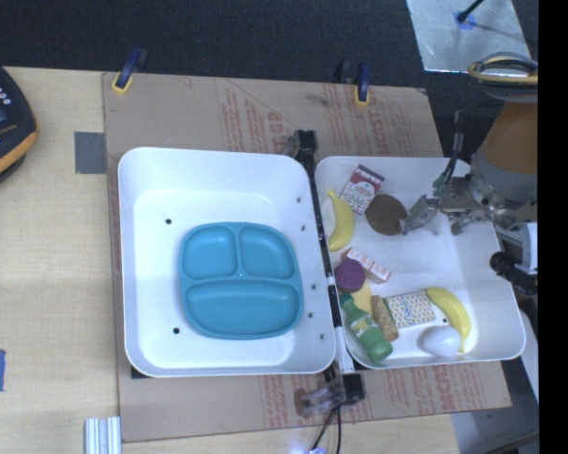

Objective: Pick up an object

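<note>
Reaching: the arm comes in from the right edge of the view, its gripper low over the far part of the right bin.
Claw state: its grey fingers stand slightly spread, with nothing pinched between them.
Landmark: the brown round object lies in the far half of the right bin.
Gripper to landmark: just to its right, fingertips near its edge; contact cannot be told.
Red and white carton: just beyond the landmark to the left, touching or nearly so.
Yellow banana: left of the landmark, along the bin's left wall.
Small red and white packet: nearer the camera than the landmark, a little left.
Purple round piece: near-left of the landmark, just beside the small packet.
Green bottle: well apart from the landmark, in the bin's near-left corner.
Patterned box: on the near side, between the green bottle and a second banana.
White egg-shaped object: near wall, just beside the second banana.
Left bin: well to the landmark's left, holding a blue divided plate.
</note>
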You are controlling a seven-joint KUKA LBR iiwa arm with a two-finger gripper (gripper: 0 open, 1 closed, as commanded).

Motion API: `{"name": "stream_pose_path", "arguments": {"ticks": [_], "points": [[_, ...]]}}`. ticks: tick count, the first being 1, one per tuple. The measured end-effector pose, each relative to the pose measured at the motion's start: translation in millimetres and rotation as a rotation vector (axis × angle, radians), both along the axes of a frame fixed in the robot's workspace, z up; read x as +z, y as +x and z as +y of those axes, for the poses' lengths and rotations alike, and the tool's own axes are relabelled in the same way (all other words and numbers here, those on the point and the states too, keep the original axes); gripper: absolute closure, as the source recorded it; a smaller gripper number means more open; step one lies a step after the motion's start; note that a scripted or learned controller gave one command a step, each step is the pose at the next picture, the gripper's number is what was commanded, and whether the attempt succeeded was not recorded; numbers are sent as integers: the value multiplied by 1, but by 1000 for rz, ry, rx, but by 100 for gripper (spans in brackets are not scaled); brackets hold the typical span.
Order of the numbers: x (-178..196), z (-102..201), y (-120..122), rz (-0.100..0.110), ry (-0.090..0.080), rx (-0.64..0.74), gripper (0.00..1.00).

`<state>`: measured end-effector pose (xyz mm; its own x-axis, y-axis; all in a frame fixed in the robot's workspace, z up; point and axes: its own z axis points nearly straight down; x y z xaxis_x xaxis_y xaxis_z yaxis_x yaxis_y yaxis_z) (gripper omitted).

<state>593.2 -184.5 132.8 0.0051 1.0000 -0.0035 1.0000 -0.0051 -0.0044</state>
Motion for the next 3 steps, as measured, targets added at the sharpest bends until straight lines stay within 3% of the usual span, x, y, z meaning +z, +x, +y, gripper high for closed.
{"name": "stream_pose_path", "arguments": {"ticks": [1,2,3], "points": [[-43,45,38,-3,3,14,0],[-30,42,37,-2,2,13,100],[19,61,28,-8,3,11,100]]}}
